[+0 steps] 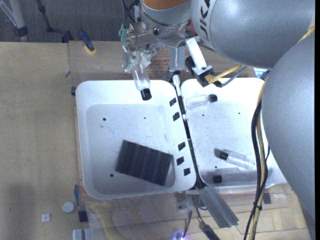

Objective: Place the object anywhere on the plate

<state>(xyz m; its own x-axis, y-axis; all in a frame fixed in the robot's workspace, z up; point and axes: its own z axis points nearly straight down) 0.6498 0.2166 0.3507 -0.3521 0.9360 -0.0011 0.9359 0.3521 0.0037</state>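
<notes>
A dark ribbed rectangular plate (144, 162) lies in the near part of the left bin (100, 109). My gripper (136, 67) hangs over that bin's far edge, shut on a clear tube with a black cap (142, 86). The tube hangs down at a slant from between the fingers, cap end lowest, above the bin's back wall. It is well behind the plate and apart from it.
The right bin (250, 114) holds three more clear black-capped tubes: one at the back (200, 100), one near the front (233, 157) and one at the front wall (229, 176). Black clips (180, 146) line the ridge between the bins. The arm's bulk fills the upper right.
</notes>
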